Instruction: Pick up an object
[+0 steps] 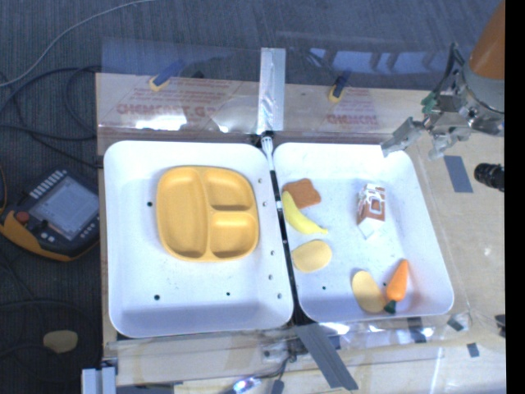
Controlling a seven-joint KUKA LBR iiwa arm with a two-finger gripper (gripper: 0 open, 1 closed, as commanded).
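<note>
My gripper [420, 139] hangs at the back right corner of the right bin [426, 220], open, with nothing between its fingers. In the right bin lie a yellow banana [300, 217], a brown toast slice [304, 191], a pale yellow round piece [312, 255], a small red and white carton [372, 203], an orange carrot [398, 278] and a yellow oval piece [367, 290]. The carton is the nearest of them to the gripper, lower and to the left of it.
The left bin [131, 253] holds a yellow divided plate [207, 213]. A raised divider [279, 228] separates the two bins. A teach pendant [53, 212] lies on the floor at the left, and a clear panel [271, 89] stands behind the bins.
</note>
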